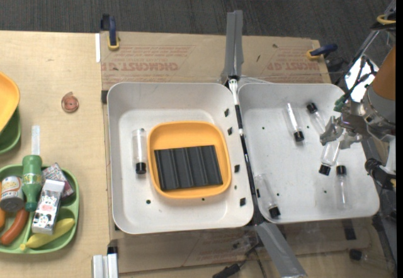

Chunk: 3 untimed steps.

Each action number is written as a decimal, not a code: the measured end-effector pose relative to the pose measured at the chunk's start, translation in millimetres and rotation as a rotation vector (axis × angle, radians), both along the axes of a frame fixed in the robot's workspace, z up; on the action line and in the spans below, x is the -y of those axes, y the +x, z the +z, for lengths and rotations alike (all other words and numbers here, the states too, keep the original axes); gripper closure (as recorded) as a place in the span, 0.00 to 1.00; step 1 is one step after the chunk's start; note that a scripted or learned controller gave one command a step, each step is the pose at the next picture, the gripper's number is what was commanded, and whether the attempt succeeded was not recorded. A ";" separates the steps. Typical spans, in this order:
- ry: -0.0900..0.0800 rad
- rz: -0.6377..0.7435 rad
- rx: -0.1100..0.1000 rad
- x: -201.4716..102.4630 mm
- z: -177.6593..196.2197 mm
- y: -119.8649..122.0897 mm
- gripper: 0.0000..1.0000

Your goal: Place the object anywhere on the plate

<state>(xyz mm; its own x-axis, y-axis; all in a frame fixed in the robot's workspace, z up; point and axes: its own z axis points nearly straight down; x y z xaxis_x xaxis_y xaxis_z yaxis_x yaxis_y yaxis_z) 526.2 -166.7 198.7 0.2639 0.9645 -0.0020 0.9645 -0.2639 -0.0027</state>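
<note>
The pincer (337, 135) hovers at the right side of the frame over the right bin (277, 163), directly above a clear vial (327, 158) with a black cap; whether it is apart or together I cannot tell. The yellow plate (189, 135) in the left bin (126, 207) carries only a dark ribbed block (188, 166). Judging by this, no vial has been lifted; grasp, carry and placement all remain.

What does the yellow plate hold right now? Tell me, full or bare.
Not bare: the yellow plate in the left bin carries a dark ribbed block. A clear tube lies beside it, off the plate.
</note>
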 end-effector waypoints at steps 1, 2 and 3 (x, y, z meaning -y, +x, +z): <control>0.000 0.241 0.002 -30.6 23.9 51.5 1.00; 0.000 0.449 0.001 -41.6 12.5 94.5 1.00; 0.000 0.577 0.003 -58.7 2.1 128.2 1.00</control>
<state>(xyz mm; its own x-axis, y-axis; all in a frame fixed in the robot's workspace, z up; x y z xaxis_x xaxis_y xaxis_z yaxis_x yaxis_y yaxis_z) 654.4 -108.0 200.9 -0.3053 0.9522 -0.0024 0.9522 0.3053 0.0003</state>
